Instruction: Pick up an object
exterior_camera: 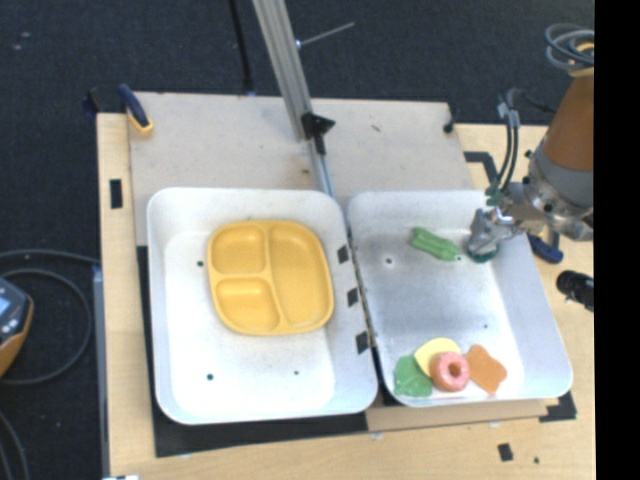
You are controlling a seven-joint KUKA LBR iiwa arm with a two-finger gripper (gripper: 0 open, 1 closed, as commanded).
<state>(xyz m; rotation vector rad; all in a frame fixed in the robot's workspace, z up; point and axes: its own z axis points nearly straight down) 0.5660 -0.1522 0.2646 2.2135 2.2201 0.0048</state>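
A pale wooden bench [260, 138] stands on a dark speckled floor [120, 28], its top scuffed and marked with small black tabs along the edges. Two shallow white bins sit on it side by side, touching along their inner walls. The left bin [180, 368] holds a yellow tray [270, 275] with three compartments, lying flat near the middle. The right bin [520, 308] has a dusty grey floor; a green piece [433, 244] lies tilted in its far half, and in the near corner a cluster rests together: a green lump [410, 377], a yellow disc [437, 352], a pink ring [451, 371] lying on the disc's near edge, and an orange piece [487, 368] just beside the ring. The arm [570, 143] comes in from the right, its orange band above a grey wrist, with cables [510, 148] running down to the gripper [483, 246]. The gripper sits low over the right bin's far half, just beside the green piece on its right; whether they touch is unclear, and nothing can be seen between the fingers. Whether the fingers are spread or closed cannot be told from here. A slanted metal post [285, 58] rises from the bench behind the bins, a blue and yellow clamp [136, 110] sits at the far left corner, and black cables [40, 298] loop on the floor at the left.
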